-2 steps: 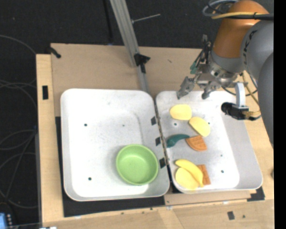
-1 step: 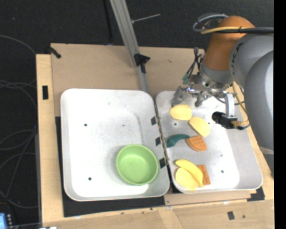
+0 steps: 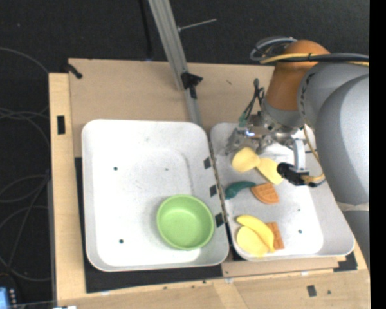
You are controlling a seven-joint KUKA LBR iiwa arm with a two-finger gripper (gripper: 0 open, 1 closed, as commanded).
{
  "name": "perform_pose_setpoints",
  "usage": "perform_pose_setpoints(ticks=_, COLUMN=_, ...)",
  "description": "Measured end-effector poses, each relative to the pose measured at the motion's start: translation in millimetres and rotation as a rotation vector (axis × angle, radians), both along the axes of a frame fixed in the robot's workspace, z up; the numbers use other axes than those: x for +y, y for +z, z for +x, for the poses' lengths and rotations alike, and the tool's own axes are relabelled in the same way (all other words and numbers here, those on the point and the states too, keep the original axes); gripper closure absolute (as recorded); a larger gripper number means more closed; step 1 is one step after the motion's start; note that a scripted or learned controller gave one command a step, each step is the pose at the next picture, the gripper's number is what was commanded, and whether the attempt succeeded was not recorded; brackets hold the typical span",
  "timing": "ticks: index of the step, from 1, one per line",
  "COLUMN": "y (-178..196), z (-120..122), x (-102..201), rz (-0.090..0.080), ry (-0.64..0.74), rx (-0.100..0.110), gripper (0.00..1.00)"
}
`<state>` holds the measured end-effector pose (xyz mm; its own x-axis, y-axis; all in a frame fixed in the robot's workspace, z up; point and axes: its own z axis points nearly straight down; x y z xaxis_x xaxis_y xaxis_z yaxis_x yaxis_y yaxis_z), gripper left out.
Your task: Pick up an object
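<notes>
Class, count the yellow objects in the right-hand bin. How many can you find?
4. Two lie near the pincer: a rounded yellow piece and a yellow wedge. Two sit at the front: a banana-like piece and a yellow round. The arm may hide more.

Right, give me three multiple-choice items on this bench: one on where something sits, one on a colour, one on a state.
1. Where does the bowl sit?
A. In the left bin
B. In the right bin
C. On the bare bench

2. What colour is the bowl?
A. Red
B. Green
C. Blue

3. How does the bowl stand?
A. Upside down
B. On its side
C. Upright, opening up

Answers:
1 A, it rests near the left bin's front right corner.
2 B, its rim and inside are light green.
3 C, its hollow inside faces the camera.
</notes>
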<state>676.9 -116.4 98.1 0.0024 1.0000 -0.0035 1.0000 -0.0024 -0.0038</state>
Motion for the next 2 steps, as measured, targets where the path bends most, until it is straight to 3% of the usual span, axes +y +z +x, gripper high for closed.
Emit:
perform_pose_setpoints(ticks=1, y=15.1, z=2.1, x=-0.6, rz=0.000, ry=-0.001, rx=-0.008, gripper=1.00)
perform_pose_setpoints(ticks=2, y=74.8, z=-2.4, x=-0.5, rz=0.004, ry=0.000, rx=-0.005, gripper=1.00)
